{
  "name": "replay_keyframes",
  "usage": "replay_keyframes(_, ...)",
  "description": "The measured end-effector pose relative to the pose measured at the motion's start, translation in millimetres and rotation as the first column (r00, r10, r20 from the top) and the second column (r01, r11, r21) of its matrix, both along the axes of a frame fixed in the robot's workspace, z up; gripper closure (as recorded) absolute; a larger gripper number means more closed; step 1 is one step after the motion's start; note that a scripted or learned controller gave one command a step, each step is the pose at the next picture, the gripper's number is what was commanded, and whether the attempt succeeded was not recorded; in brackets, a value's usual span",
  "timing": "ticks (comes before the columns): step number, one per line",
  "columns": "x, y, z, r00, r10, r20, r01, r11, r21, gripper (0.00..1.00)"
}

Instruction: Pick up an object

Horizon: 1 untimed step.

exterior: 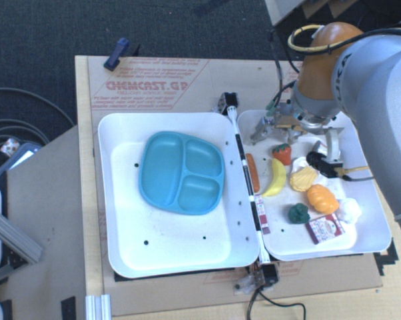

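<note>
Bright, even light; white bins [120, 232] perhaps slightly overexposed; soft shadows

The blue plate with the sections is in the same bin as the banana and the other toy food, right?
Not quite. The camera view shows the blue plate alone in the left bin. The banana and the other toy food lie in the right bin, below the robot's hand.

Red lettering on the brown protective sheet [150, 85] at the far side of the bench reads "CHEMCAST GP". The smaller red lines beneath it are too fine to read. The red-and-white packet [324, 229] in the right bin carries print too small to read.
</note>
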State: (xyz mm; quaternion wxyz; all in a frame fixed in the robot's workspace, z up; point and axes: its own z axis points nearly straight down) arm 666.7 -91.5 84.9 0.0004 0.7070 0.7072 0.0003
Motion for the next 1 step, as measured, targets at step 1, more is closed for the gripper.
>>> replay_keyframes(1,0.0,-0.1,0.0,1.000,0.000,0.000,0.000,1.000,0.000,0.00)
